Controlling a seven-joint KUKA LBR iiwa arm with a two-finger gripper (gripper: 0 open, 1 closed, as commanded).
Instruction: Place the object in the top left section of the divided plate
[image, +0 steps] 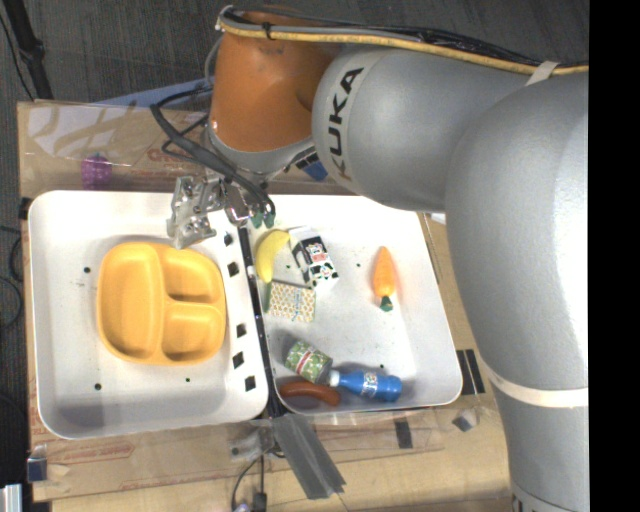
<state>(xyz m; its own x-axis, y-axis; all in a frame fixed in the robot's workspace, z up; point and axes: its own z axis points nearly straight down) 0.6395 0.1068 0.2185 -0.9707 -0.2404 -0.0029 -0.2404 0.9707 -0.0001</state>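
Overhead, the grey KUKA arm (450, 150) hangs its metal gripper (195, 215) above the left white bin (60, 400), just beyond the yellow divided plastic plate (160, 300); whether anything sits in its grasp cannot be told. Right bin (425, 340): yellow banana (268, 252), orange carrot (384, 275), blue bottle (365, 383).

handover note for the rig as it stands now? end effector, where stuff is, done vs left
End effector: over the top edge of the left bin, just above the plate's upper right corner; nothing visibly held.
Yellow divided plate: in the left bin, all sections bare.
Right bin: banana, carrot, toy car, patterned block, green can, blue bottle, sausage.
Done: nothing placed.
Left: pick an item and set it in the top left section.
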